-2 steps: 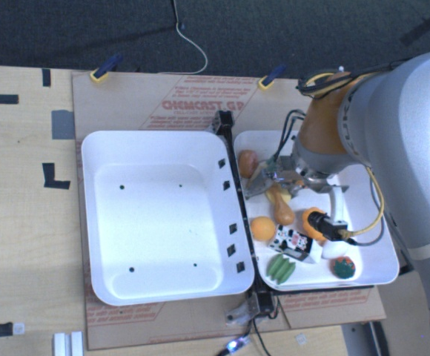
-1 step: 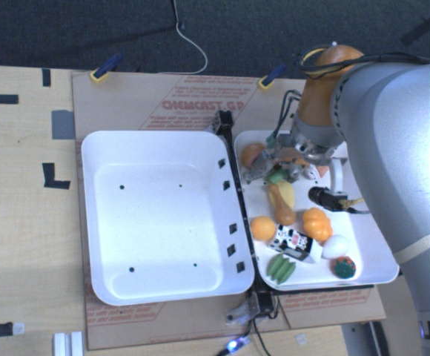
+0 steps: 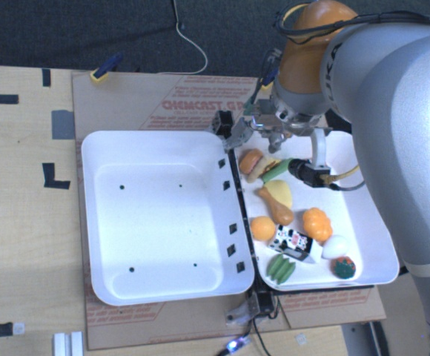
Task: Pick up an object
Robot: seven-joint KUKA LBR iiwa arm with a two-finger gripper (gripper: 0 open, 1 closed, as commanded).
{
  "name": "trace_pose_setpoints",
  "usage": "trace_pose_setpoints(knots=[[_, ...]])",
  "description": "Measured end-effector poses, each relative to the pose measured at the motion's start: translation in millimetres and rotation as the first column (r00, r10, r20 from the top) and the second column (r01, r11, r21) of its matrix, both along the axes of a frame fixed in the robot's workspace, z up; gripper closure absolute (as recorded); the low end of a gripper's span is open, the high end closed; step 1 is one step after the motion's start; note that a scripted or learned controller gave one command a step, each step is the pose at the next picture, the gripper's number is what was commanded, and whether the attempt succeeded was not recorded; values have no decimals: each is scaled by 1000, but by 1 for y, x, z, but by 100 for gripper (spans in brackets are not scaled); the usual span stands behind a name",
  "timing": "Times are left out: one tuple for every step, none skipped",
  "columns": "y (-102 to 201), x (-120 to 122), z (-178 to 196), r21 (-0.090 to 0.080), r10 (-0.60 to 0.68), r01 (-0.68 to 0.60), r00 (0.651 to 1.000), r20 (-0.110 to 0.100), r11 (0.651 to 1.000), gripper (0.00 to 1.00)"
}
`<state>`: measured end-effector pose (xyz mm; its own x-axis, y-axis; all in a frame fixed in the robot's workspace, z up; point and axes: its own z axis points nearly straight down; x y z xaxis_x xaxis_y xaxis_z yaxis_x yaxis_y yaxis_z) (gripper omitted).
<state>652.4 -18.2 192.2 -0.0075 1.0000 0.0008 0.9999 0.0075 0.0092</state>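
Note:
The right bin (image 3: pixel 371 262) holds several toy foods: a burger (image 3: pixel 251 161) at the back, a green piece (image 3: pixel 274 170) beside it, a yellow squash (image 3: pixel 277 200), two oranges (image 3: pixel 263 228) (image 3: pixel 316 222), a black-and-white packet (image 3: pixel 292 242), a green pod (image 3: pixel 280 269) and a white-and-red item with a green top (image 3: pixel 340 258). My gripper (image 3: pixel 274 141) hangs low over the back of this bin, just above the burger and the green piece. Nothing shows between its fingers.
The left bin (image 3: pixel 156 213) sits beside the right one, sharing a black-clipped divider (image 3: pixel 239 213). Both rest on cardboard (image 3: pixel 178 102) on a wooden bench. The arm's grey body (image 3: pixel 393 110) covers the right bin's far right side. A cable (image 3: pixel 189 35) runs at the back.

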Motion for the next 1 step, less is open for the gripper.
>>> trace_pose_setpoints(knots=[[93,16,-8,3,3,-3,1000,-9,1000,0]])
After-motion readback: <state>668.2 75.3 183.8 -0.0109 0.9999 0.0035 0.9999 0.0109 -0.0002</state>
